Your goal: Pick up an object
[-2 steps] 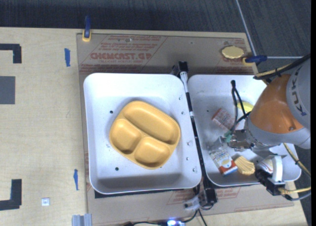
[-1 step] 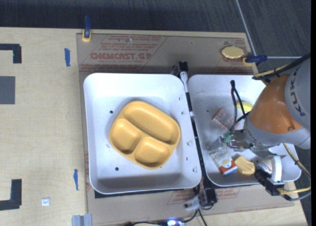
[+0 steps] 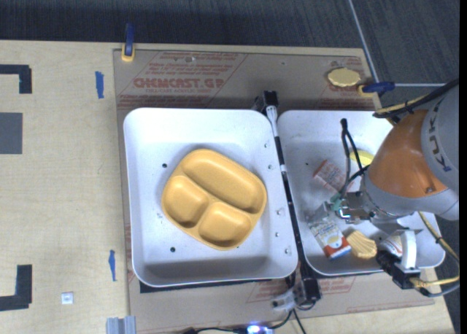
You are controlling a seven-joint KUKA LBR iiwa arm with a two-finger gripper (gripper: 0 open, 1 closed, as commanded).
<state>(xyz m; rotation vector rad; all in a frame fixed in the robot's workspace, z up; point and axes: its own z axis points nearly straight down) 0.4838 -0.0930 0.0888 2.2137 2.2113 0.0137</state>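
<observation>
Orange-banded arm [image 3: 408,165] covers the right bin [image 3: 306,127]; gripper finger state cannot be told, so centre over 1 packet [image 3: 328,174] before closing.

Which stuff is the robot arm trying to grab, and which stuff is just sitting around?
For the job:
pincer, down in the right bin
small packets
tan cookie-shaped piece

Just lying about:
yellow tray in the left bin
tan disc on the bench
blue clamps
</observation>
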